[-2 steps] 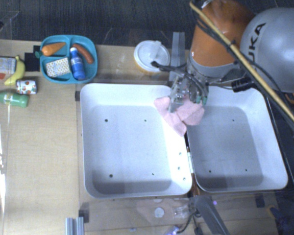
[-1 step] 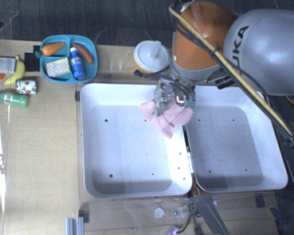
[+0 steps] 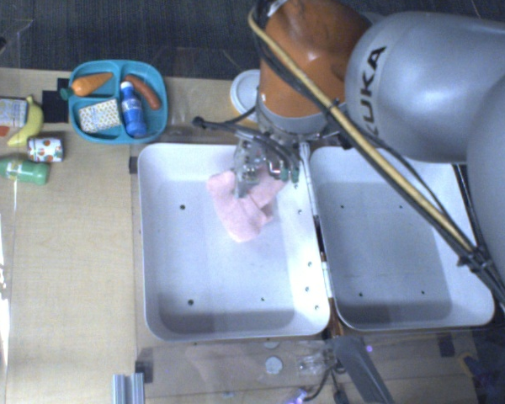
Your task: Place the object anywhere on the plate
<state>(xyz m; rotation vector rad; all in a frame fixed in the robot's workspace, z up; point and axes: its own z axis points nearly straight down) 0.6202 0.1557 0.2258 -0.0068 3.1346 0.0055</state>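
A crumpled pink cloth [image 3: 238,209] lies in the upper middle of the left white bin [image 3: 177,268]. My gripper [image 3: 263,175] is directly over the cloth's upper right edge and touches or overlaps it, with pink showing on both sides of its tip. Whether the cloth is gripped is hidden by the wrist. A blue divided plate [image 3: 156,82] sits on the bench beyond the left bin's far left corner. It holds a toy carrot [image 3: 94,83], a blue bottle [image 3: 132,108], a sausage and a checked piece.
The right white bin [image 3: 404,259] lies under the arm. The rim of a white round dish [image 3: 242,91] peeks out behind the wrist. On the bench at far left are a banana [image 3: 27,121], a small can [image 3: 45,148], a green bottle [image 3: 18,171] and a box [image 3: 2,112].
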